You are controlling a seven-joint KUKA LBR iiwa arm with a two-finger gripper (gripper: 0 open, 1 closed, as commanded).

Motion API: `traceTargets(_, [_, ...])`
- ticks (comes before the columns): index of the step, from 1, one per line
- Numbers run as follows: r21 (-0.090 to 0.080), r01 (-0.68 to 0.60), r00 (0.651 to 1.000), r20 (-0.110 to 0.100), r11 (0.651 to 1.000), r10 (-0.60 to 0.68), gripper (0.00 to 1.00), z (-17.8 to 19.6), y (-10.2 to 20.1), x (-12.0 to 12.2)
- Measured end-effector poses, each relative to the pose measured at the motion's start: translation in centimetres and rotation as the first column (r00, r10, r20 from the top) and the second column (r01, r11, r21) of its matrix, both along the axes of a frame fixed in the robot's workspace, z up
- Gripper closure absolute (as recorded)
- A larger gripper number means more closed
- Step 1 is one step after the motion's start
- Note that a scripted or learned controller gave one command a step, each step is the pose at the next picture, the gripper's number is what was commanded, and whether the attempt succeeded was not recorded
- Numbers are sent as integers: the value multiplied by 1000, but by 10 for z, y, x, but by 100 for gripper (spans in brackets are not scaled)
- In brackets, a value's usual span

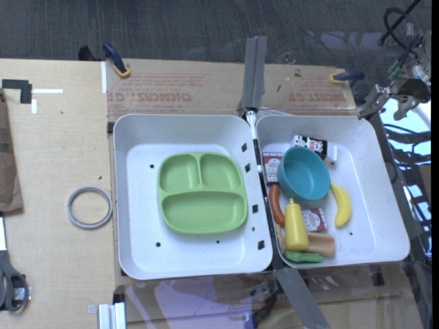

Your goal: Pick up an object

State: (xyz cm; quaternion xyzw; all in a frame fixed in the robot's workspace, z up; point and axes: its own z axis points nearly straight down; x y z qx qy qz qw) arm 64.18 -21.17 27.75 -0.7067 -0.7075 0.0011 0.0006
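My gripper (384,96) sits past the right bin's (384,252) far right corner; can't tell the jaw state from here. Nearest pick: banana (341,205), right of the blue bowl (305,173), long axis roughly front-to-back, down-left from me.

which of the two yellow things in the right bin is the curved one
The banana, lying right of the blue bowl; the yellow bottle below the bowl is straight.

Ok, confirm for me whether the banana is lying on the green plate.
No, the banana lies in the right bin beside the blue bowl, while the green plate sits in the left bin.
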Motion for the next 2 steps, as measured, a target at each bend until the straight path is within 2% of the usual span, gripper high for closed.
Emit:
traceTargets(1, [0,21,1000,0,1000,-21,0,-124,11,-16])
traceTargets(2, [2,-169,986,0,986,169,0,-187,60,-123])
